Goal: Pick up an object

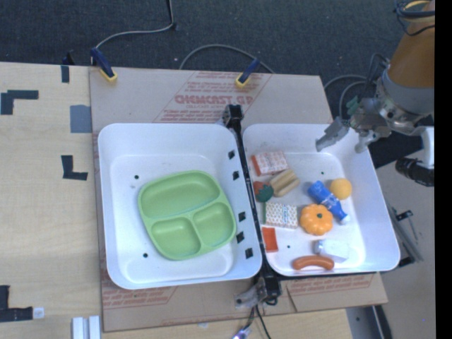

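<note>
toy pumpkin well below the open, empty gripper

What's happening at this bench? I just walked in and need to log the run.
The arm's gripper is open over the far edge of the right bin, holding nothing. Toy food lies below it: a pumpkin, a blue bottle, a sausage. The left bin holds a green tray.

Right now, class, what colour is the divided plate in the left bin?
Light green: the divided plate, seen in the camera view.
</note>
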Tool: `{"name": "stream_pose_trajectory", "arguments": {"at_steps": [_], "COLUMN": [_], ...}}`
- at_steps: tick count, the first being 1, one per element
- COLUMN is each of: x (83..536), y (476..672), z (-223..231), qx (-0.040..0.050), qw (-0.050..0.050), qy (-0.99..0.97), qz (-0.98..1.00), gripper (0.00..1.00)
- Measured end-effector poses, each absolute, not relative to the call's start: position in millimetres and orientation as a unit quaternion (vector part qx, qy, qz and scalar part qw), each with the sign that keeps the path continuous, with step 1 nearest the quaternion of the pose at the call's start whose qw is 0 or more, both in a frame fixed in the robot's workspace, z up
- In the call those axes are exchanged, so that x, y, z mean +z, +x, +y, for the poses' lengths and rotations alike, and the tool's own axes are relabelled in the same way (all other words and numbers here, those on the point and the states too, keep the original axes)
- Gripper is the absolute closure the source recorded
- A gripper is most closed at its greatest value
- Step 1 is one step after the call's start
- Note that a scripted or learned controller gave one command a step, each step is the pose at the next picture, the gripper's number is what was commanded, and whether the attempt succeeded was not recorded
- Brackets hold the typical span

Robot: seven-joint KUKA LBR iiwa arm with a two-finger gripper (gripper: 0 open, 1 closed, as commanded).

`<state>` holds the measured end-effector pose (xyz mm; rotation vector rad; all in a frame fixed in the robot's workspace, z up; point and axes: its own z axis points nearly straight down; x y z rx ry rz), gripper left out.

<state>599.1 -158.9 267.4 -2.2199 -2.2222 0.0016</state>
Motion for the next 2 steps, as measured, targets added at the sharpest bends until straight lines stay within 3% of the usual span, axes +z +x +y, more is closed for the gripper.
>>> {"name": "stream_pose_trajectory", "arguments": {"at_steps": [1,2], "x": [154,99], "y": [569.4,525.3], "z": [-104,-187], "qx": [0.0011,0.0011], "qw": [0.002,0.001], "qy": [-0.706,-0.708], "qz": [-0.708,-0.707], "gripper": [0.00,0.00]}}
